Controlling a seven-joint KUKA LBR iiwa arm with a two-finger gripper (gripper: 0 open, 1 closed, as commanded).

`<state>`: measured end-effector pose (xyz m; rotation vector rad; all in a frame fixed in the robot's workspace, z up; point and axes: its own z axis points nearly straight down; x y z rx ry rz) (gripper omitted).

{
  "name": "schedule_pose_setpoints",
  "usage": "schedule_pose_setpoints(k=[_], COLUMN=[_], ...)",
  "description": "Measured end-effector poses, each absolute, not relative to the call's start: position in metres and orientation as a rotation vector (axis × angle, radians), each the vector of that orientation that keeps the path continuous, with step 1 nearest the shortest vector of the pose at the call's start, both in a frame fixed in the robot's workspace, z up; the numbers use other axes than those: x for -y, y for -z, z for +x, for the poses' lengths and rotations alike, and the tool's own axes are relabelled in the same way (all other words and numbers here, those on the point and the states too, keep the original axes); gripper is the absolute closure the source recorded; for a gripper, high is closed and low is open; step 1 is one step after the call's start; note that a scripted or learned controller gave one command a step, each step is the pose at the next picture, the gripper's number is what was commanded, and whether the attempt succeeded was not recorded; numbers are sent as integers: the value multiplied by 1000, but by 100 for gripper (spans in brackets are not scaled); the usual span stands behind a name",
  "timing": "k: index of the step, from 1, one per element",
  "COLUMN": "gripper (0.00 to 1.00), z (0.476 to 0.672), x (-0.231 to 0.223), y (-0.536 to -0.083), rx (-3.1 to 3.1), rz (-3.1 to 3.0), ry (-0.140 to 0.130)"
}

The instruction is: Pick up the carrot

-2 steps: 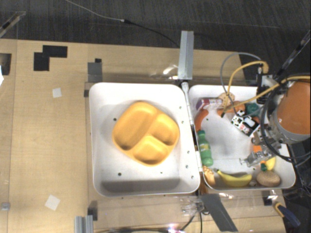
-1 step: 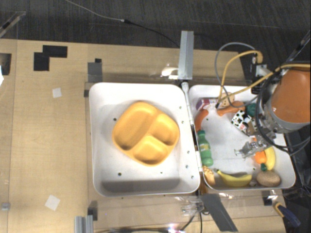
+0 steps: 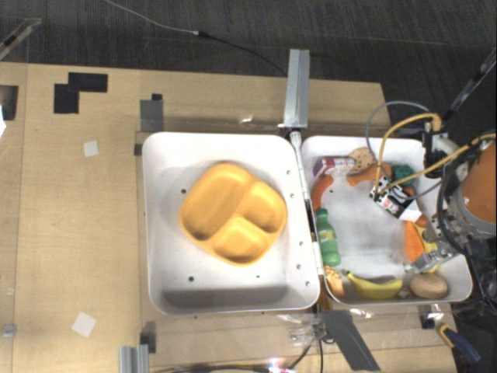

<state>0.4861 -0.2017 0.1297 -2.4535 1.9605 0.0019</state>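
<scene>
Yellow moulded plastic tray [image 3: 233,212], lobed and glossy, lying in the left bin [image 3: 163,286]. Tapered orange carrot [image 3: 412,241] near the right bin's [image 3: 353,228] right wall, just beside the gripper [image 3: 429,259]. Cannot tell the finger spread.

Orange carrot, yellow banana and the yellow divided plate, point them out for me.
orange carrot [image 3: 412,242], camera view, middle of its body
yellow banana [image 3: 374,287], camera view, its curved middle
yellow divided plate [image 3: 233,212], camera view, central ridge

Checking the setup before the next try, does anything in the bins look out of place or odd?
Nothing looks spilled or broken. The right bin is crowded: its items hug the walls, with the carrot wedged against the right wall beside the gripper, and a banana along the front. The yellow divided plate sits askew in the left bin.
</scene>
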Motion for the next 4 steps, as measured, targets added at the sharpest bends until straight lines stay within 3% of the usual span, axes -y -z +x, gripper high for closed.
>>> schedule_pose_setpoints(k=[1, 2, 3, 4], gripper=[100, 100, 100, 100], z=[488, 488, 487, 489], x=[162, 121, 182, 133], y=[-126, -170, -137, -184], rx=[-1735, -1699, -1964, -1698], rz=[-2616, -2636, -2449, -2636], ry=[0, 5, 1, 8])
